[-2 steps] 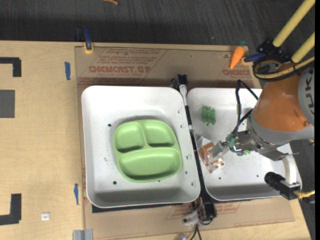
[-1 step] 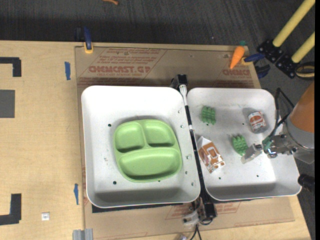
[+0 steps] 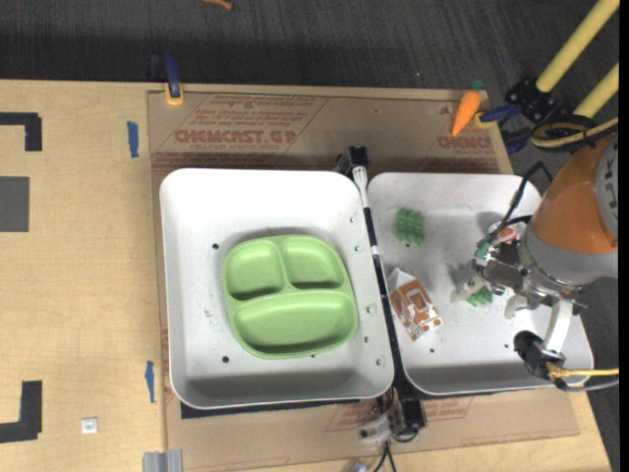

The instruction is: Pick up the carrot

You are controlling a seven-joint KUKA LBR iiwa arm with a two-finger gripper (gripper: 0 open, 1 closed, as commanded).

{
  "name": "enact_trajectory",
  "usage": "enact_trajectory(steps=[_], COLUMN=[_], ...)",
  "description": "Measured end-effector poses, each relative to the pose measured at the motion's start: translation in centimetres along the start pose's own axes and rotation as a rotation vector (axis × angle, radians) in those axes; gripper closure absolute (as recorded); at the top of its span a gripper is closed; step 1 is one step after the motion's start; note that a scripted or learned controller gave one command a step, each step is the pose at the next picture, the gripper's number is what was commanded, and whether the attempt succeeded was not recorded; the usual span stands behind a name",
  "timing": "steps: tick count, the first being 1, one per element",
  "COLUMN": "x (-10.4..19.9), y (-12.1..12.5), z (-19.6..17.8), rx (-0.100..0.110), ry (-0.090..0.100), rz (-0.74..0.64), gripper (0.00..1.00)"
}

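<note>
Your carrot (image 3: 466, 112) lies on the bench behind the right bin (image 3: 442, 367), outside it. Your gripper (image 3: 482, 285) sits low inside that bin near a small green item (image 3: 479, 298); jaws' state — can't tell.

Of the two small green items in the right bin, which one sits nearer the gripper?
The small green piece right beside the gripper, near the bin's middle. The other, a ridged green block, lies apart, toward the far-left part of the right white bin.
</note>
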State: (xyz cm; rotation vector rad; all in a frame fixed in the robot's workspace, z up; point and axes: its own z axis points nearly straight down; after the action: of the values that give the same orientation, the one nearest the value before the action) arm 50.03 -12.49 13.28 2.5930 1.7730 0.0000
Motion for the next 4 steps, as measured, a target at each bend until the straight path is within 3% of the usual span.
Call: enact_trajectory(steps=[1,2,3,4], x=[1.0,1.0,9.5,9.5], y=[-2.7,-2.7,-5.9,-5.9], z=[3.7,2.7,-5.2,-6.1], rx=[0.005,0.004,0.001,0.000], ry=[0.001,0.001,0.001,0.000], rz=[0.187,0.187,0.008,0.008], gripper=[0.00,1.00,1.00,1.00])
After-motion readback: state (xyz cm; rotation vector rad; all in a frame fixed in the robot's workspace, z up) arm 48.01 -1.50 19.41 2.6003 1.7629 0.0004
